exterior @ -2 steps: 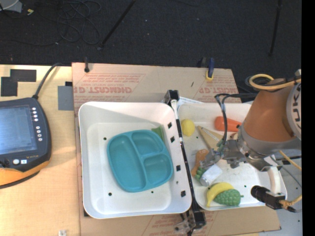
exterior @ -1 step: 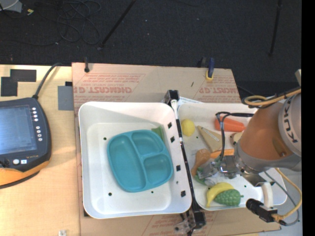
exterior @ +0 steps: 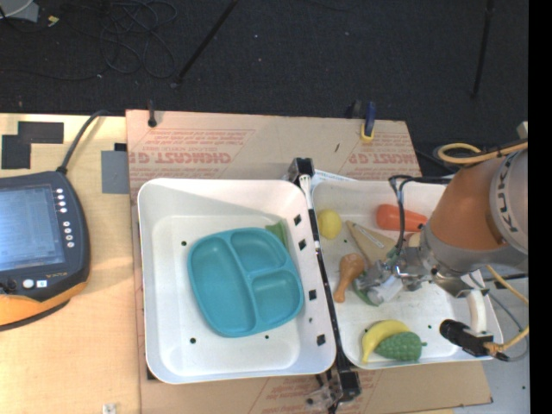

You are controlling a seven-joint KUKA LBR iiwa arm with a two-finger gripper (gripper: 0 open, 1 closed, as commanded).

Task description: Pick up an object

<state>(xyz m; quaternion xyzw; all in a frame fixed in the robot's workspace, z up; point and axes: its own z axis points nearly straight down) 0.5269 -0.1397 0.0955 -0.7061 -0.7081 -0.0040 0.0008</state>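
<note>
Object: small green-grey item (exterior: 373, 293) in right bin (exterior: 431, 198) | gripper (exterior: 385, 276) directly over it, finger state cannot be told | banana (exterior: 379, 335) nearby.

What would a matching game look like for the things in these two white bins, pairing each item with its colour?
Things:
1. divided plate
2. banana
3. bumpy fruit beside the banana
4. long vegetable at the far edge of the right bin

Colours:
A. orange
B. green
C. teal
D. yellow

Pairs: 1-C, 2-D, 3-B, 4-A
</note>
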